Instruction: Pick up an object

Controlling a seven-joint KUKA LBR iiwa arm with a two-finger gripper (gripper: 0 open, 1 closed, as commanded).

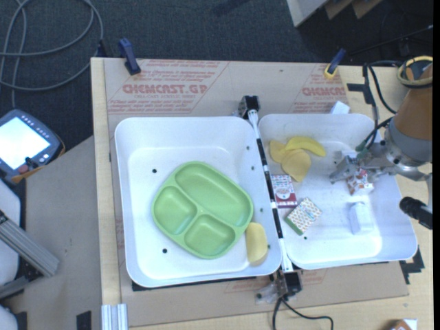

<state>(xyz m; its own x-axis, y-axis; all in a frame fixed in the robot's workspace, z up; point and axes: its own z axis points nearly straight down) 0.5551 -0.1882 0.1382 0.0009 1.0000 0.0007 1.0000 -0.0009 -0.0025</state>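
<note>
Claw (359,177) low in rt bin (392,249), over small red-white item (362,182); open/shut can't tell; prob lining up grab.

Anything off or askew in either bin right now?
Mostly tidy. One oddity: the small red-and-white card packet sits up against the divider between the bins, riding the right white bin's left rim rather than lying flat on the floor. The green three-compartment plate lies rotated in the left white bin, undamaged. Nothing spilled.
</note>
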